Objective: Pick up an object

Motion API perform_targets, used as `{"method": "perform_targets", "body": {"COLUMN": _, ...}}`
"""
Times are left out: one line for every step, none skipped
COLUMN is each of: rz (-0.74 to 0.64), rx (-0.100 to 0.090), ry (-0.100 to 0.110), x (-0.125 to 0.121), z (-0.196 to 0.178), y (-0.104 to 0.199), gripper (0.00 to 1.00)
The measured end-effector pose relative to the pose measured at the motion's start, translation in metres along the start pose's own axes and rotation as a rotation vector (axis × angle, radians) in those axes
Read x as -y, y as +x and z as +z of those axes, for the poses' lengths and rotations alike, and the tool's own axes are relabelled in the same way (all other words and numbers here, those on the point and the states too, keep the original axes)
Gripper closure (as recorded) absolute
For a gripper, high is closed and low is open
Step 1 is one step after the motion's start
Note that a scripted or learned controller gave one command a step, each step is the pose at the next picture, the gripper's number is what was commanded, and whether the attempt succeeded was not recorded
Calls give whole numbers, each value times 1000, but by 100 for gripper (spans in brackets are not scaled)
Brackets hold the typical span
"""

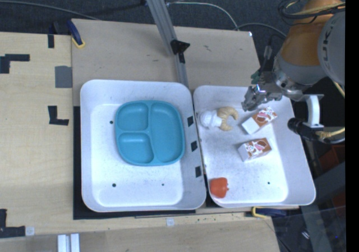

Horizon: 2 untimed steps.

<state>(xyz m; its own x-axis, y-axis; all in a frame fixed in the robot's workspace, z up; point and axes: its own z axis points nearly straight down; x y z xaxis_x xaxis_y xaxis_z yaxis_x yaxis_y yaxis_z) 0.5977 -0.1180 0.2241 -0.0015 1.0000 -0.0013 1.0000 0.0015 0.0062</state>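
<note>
Nothing is picked up yet. Nearest, in the right white bin (297, 186), lies a red-orange rounded toy (219, 187). Beyond it are two small white-and-red cartons (255, 149) and (259, 119), and a tan-and-white plush figure (219, 118). The left white bin (95, 150) holds a blue divided plate (150, 132). The claw (251, 100) hangs over the right bin's far side; its opening cannot be told.

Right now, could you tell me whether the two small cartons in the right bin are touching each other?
Apart. The camera view shows bare white bin floor between the upper carton and the lower carton.
</note>
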Motion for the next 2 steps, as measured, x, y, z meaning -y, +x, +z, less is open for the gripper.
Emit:
{"method": "perform_targets", "body": {"rz": 0, "rx": -1, "ry": 3, "x": -1, "z": -37, "y": 0, "gripper": 100}}
{"method": "perform_targets", "body": {"rz": -5, "rx": -3, "ry": 7, "x": 4, "z": -40, "y": 55, "gripper": 100}}
